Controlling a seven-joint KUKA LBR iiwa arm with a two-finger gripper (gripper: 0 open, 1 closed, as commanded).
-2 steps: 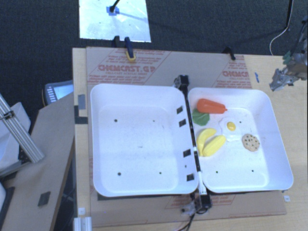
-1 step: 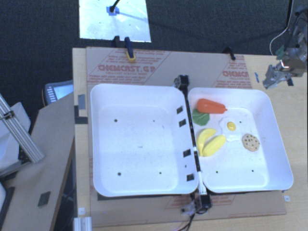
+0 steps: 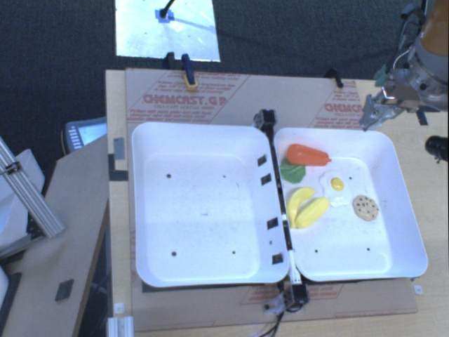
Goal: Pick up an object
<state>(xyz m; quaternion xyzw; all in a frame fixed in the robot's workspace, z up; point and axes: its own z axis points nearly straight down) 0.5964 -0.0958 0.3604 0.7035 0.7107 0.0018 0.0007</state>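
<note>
I have two white bins side by side: the left bin is bare, and the right bin holds every candidate, all in its upper-left half. Biggest is one banana, two yellow lobes lying just beside the divider; I judge it light hollow plastic, stiff and a bit slick, best taken across its narrow width near the middle. Next is one carrot, orange with a green leaf at its near side, close to the far wall; it looks rigid and light too, and I would close across the thick body, not the tapering tip. Then one fried egg, flat and white with a yellow yolk, lying between carrot and cookie; I expect it to be the awkward one, thin, with little for the fingers to catch except an edge. Smallest is one cookie, a tan speckled disc just right of the egg, thin but stiff, to be pinched across its width. The gripper hangs over the far right rim of that bin, well apart from all of them; its fingers are too blurred for me to say whether they are spread or closed, and I see nothing in them.
</note>
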